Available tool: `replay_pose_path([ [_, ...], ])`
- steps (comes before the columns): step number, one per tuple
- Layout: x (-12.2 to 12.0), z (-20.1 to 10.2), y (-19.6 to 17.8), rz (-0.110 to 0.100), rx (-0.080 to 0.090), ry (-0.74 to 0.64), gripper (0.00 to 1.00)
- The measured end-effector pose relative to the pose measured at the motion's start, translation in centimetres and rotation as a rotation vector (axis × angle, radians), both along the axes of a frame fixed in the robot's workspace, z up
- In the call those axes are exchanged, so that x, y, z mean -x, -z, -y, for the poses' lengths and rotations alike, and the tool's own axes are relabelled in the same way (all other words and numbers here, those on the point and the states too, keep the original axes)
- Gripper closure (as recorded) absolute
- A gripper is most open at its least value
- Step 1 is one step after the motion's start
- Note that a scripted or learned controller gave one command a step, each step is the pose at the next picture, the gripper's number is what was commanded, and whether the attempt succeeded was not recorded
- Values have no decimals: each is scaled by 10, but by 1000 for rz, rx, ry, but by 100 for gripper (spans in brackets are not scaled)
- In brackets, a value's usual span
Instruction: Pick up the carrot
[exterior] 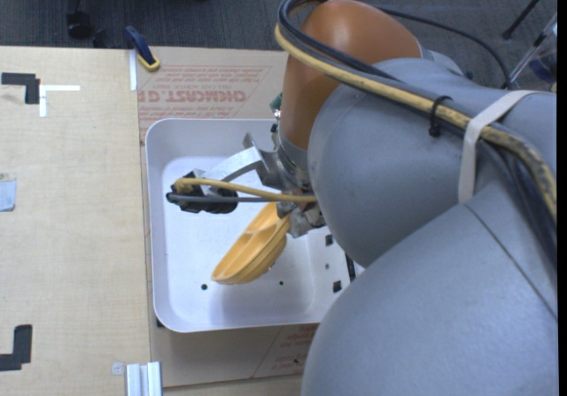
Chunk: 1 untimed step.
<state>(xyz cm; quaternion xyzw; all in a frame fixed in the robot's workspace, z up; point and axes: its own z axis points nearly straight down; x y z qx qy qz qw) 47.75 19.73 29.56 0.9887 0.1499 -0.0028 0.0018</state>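
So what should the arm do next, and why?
Probably a small, slow lift: the carrot slants across the white bin with its upper end at the pincer, and I can't tell whether it is held; lifting would show.

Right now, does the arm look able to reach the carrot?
Probably yes: the carrot lies uncovered in the white bin, its upper end right beside the arm.

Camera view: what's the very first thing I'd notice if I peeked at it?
The huge grey robot arm with its orange band, covering the right side and reaching down into a white bin. Next, the bright yellow-orange curved thing near the middle of that bin, right beside the arm. It may be the carrot.
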Motion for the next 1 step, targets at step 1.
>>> replay_pose_path([
  [1,1,42,39,-8,-3,-386,100],
])
